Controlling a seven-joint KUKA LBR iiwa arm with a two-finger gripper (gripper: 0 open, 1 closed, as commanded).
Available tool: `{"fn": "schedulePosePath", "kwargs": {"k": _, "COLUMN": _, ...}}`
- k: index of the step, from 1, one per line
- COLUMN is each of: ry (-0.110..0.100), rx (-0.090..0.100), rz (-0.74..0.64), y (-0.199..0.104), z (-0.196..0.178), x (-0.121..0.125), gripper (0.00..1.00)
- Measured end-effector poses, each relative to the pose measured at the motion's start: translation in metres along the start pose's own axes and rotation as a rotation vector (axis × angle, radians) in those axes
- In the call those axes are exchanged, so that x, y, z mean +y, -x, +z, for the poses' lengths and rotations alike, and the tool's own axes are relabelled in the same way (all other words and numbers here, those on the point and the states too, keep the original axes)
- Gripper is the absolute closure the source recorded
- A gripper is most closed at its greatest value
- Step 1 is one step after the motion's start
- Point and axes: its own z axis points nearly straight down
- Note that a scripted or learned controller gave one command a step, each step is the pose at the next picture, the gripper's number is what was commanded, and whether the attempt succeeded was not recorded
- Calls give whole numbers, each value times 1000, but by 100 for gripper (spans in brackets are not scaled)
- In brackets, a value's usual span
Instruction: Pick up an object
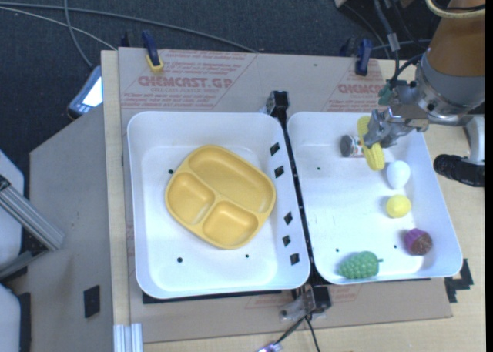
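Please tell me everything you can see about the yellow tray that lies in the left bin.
The yellow tray is a divided plate with rounded corners, seemingly of smooth matte plastic. It has three compartments: one large along the upper side and two smaller toward the lower side, with raised ridges between them. All three hold nothing. It lies flat and right side up, turned at a slant to the walls, near the middle of the left bin. It rests on the bin's floor, and nothing else touches it.

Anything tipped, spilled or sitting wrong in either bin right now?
Nothing spilled or damaged. The yellow divided tray lies skewed in the left bin, not squared to its walls. The gripper is down at the corn in the right bin.
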Motion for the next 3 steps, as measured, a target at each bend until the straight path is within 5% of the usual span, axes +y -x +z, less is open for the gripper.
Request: {"fn": "schedulePosePath", "kwargs": {"k": 3, "ry": -7, "rx": 0, "rz": 1, "y": -163, "z": 44, "x": 23, "gripper": 100}}
